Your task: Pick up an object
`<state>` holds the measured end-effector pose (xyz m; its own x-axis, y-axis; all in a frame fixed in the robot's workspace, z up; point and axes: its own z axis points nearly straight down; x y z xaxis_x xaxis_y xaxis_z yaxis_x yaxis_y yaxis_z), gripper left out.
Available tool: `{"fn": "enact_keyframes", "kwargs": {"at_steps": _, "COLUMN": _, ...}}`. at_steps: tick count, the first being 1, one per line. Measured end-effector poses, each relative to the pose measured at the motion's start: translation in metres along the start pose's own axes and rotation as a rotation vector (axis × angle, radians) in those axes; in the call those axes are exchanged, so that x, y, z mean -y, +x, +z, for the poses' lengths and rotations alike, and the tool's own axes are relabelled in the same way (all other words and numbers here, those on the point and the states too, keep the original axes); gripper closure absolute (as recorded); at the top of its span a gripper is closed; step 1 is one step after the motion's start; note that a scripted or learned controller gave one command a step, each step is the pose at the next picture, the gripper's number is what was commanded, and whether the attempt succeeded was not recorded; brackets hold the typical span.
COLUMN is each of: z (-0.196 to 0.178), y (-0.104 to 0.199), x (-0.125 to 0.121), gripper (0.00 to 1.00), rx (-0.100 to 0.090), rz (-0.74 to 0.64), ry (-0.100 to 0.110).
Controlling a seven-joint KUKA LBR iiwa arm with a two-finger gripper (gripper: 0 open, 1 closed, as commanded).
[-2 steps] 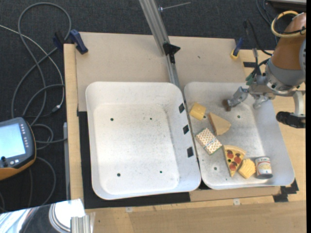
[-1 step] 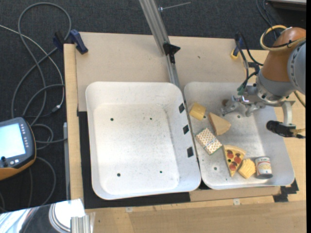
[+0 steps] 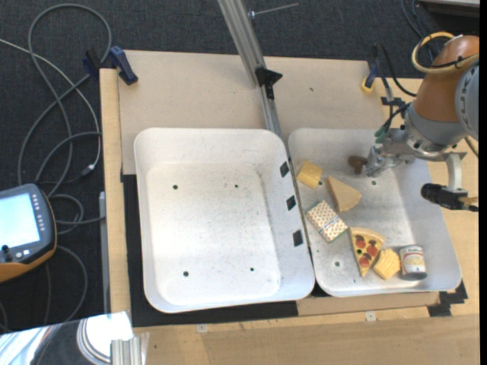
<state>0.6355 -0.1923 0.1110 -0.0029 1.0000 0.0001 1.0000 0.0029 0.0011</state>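
Note:
The arm reaches in from the upper right, its orange band at the top of the wrist. My gripper (image 3: 376,163) is low over the back part of the right bin (image 3: 434,226). A small brown object (image 3: 356,161) lies just to its left, very close to the tip. In front of it rest a yellow cheese block (image 3: 310,175), a tan wedge (image 3: 345,195), a patterned cracker (image 3: 326,221), a pizza slice (image 3: 367,249), a yellow waffle piece (image 3: 387,265) and a small can (image 3: 413,261).
The left bin (image 3: 152,204) sits beside the right one, with black clips along the shared edge. A slanted metal pole (image 3: 243,33) crosses the bench behind the bins. Blue clamps (image 3: 122,63) hold the back corners. Cables and a pendant lie on the floor at left.

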Motion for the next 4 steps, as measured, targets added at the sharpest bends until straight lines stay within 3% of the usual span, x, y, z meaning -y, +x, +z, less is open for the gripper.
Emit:
{"fn": "enact_keyframes", "kwargs": {"at_steps": 1, "z": -0.060, "y": 0.003, "x": -0.011, "gripper": 1.00, "rx": 0.003, "rz": 0.000, "ry": -0.009}}
{"fn": "enact_keyframes", "kwargs": {"at_steps": 3, "z": -0.162, "y": 0.003, "x": -0.010, "gripper": 1.00, "rx": 0.003, "rz": 0.001, "ry": -0.009}}
{"fn": "enact_keyframes", "kwargs": {"at_steps": 4, "z": -0.146, "y": 0.055, "x": -0.010, "gripper": 1.00, "rx": -0.003, "rz": -0.003, "ry": 0.005}}
